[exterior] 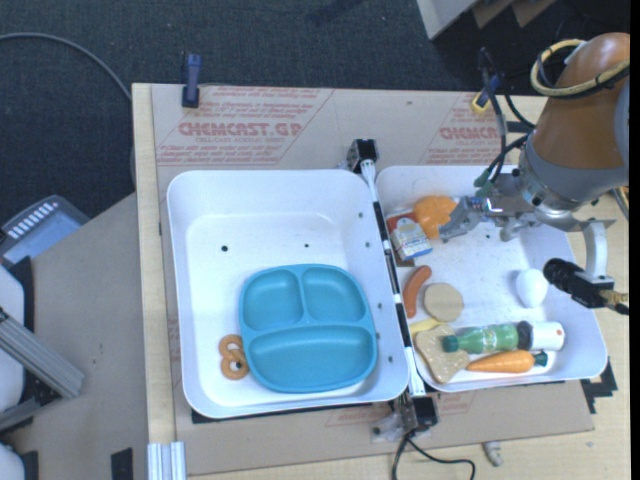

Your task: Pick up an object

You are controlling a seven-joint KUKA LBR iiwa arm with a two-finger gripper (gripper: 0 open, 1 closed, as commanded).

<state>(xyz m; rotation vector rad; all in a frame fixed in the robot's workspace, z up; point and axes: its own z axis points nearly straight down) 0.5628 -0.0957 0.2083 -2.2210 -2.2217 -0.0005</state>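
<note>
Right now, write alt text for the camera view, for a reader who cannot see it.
A grey robot arm with an orange band reaches from the right over a shallow white right bin of toy food, including an orange carrot and a green bottle. The white left bin holds a blue divided plastic tray and a small brown pretzel.

Counter point(250, 128) topped with printed cardboard sheet; blue clip point(191, 76) at its far left corner. Two white bins side by side, touching along middle: left bin point(200, 208), right bin point(590, 343). Black clamp point(362, 153) at far end of seam, another point(420, 413) at near end. Dark carpet point(250, 18) beyond.
</note>
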